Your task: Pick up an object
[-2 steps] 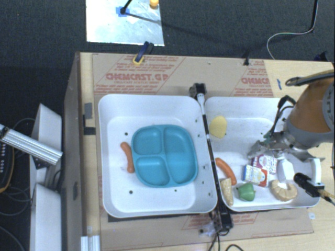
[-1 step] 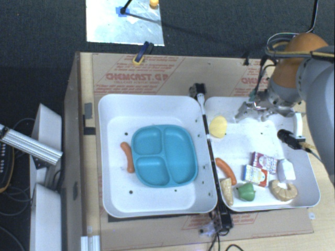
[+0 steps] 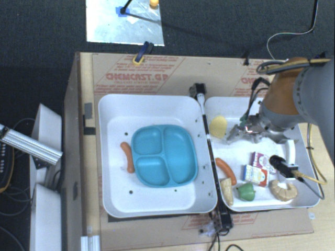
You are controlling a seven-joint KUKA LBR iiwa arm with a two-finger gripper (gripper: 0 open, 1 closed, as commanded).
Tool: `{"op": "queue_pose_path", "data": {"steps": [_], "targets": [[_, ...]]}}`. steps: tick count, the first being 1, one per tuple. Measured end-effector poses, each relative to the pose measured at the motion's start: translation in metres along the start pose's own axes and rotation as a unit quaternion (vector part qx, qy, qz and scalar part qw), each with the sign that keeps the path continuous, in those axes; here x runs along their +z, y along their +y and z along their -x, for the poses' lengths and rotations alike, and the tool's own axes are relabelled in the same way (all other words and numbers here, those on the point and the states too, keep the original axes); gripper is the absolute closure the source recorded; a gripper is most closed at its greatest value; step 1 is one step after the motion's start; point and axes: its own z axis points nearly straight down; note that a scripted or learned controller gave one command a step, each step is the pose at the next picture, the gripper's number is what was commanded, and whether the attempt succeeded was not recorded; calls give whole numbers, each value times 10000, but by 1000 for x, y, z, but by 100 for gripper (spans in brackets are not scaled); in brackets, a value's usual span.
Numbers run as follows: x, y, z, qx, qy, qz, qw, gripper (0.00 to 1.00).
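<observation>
Scanning from the left: left bin holds a small sausage, smooth and curved, beside a blue divided plate, hard glossy plastic. Right bin holds a yellow lemon near its top-left corner, likely light, rigid plastic, rounded and slippery, best pinched across its narrow middle. Gripper sits just right of the lemon, low in the bin; jaw state I cannot tell. Further on: another sausage, green pepper, a small printed carton, flat-sided and easiest to grab, and a tan mushroom.
</observation>
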Motion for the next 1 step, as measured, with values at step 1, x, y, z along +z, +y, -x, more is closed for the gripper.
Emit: {"op": "queue_pose_path", "data": {"steps": [1], "targets": [[0,-108,18,10,-4,-1,10000,0]]}}
